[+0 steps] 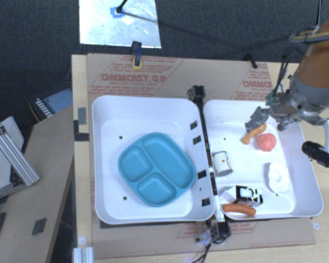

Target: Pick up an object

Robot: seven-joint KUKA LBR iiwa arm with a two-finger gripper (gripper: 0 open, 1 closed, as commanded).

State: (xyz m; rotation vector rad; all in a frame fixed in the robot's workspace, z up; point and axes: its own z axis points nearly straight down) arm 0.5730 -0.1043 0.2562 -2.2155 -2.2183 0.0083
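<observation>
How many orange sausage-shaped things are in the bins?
2. One orange piece lies near the top of the right bin, just below the end effector. The other lies at that bin's bottom edge. More may hide under the arm.

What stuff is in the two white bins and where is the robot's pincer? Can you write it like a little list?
left bin: blue divided plate
right bin: pink ball, orange curved piece, small mug, white lump, orange sausage shape, black-and-white item
pincer: over the right bin's far side, just above the orange curved piece
holding anything: cannot tell
</observation>
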